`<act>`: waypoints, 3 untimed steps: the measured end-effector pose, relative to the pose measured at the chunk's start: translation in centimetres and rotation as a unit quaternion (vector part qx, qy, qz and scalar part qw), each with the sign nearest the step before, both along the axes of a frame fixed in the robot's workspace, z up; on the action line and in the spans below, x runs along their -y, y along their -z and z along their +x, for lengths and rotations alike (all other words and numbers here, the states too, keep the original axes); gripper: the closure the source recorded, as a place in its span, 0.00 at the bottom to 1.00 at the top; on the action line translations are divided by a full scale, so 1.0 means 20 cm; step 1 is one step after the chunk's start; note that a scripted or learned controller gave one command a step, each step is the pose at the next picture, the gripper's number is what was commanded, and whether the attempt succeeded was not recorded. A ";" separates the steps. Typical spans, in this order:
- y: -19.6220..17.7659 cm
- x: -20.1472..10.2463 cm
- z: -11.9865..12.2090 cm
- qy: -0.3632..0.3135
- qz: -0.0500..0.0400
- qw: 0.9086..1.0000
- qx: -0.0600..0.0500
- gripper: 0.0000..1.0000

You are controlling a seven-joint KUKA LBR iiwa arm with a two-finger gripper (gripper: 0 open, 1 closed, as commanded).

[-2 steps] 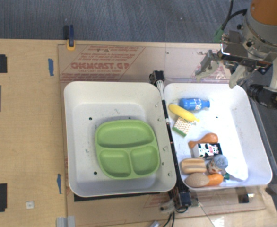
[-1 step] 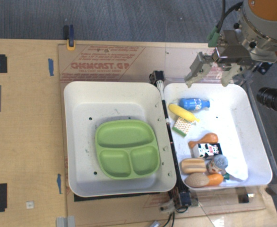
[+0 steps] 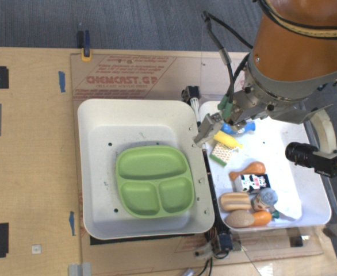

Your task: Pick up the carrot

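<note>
The fingers (image 3: 210, 128) hang over the wall between the two bins, at the far left corner of the right bin (image 3: 312, 211). They look slightly spread with nothing between them, though the slant makes this hard to judge. Just beside them lie a yellow corn piece (image 3: 226, 140), a blue item (image 3: 244, 127) and a patterned wrapper (image 3: 221, 152). The carrot (image 3: 262, 217) is well apart from them, at the near edge of the right bin, touching a hot dog bun (image 3: 236, 200) and a tan potato-like piece (image 3: 239, 218), with a grey toy (image 3: 266, 198) just beyond. That crowding will likely make a clean pinch awkward. The left bin (image 3: 94, 154) holds a green divided plate (image 3: 155, 180) on the cardboard-covered counter (image 3: 30, 154).
</note>
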State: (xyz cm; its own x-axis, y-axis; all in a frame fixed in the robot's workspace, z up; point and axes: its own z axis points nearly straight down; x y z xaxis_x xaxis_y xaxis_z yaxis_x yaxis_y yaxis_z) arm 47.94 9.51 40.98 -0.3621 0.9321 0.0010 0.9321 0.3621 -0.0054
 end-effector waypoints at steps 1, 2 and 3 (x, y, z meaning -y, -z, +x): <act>0.64 0.30 0.00 0.128 -0.001 0.992 -0.002 0.00; 0.96 0.47 0.00 -0.133 0.002 0.991 0.000 0.00; 1.13 0.65 0.09 -0.373 0.003 0.928 0.001 0.00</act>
State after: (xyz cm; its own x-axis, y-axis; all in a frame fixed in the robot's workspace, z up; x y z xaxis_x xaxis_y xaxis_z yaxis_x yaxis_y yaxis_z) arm 49.80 -3.54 18.43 -0.9065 0.4221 0.0042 0.4221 0.9065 -0.0010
